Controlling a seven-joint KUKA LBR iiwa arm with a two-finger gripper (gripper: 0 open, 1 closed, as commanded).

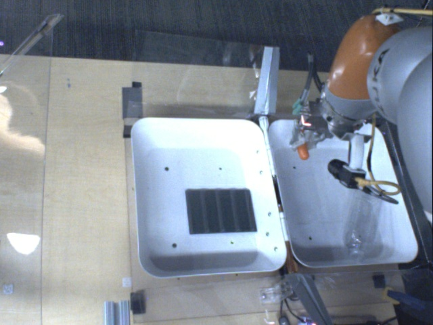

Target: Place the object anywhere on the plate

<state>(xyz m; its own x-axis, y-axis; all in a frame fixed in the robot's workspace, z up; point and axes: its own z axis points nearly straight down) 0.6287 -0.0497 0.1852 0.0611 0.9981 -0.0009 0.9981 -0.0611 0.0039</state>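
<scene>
Arm over the right bin, small orange object at the gripper tip.
The gripper (306, 141) hangs above the right bin's (325, 246) upper left corner; a small orange object (304, 152) sits at its fingers, though whether they pinch it I cannot tell. The dark ridged plate (220, 210) lies in the left bin (152, 181), well apart.

text: none legible | arm (399, 59): part of a dark letter (cut off, unreadable)
</scene>
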